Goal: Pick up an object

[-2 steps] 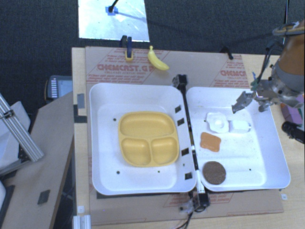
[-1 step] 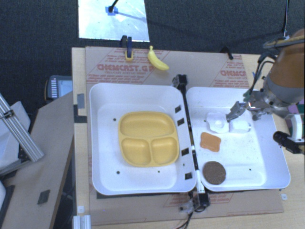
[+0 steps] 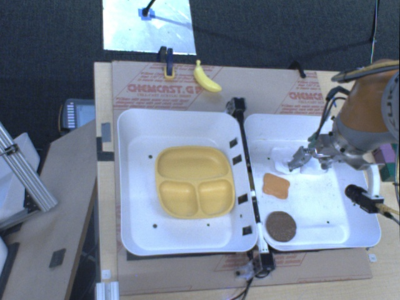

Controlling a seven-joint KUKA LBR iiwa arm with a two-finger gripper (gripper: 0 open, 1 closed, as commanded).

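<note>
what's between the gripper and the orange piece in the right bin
Nothing visible. The gripper hangs over the right bin, and the orange piece lies just below and left of it in the view, bare bin floor between.

I see a yellow divided tray (image 3: 192, 182) in a white bin (image 3: 134, 167). Nearby lie an orange square (image 3: 276, 185), brown disc (image 3: 281, 226), and yellow banana (image 3: 206, 79).

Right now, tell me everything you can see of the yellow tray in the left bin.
The yellow tray looks like smooth moulded plastic, roughly square with rounded corners. It has three hollows: one wide one along the far side and two smaller ones side by side along the near side. It lies flat, right way up, about the middle of the left bin, resting on the bin's floor. Nothing lies in it.
</note>
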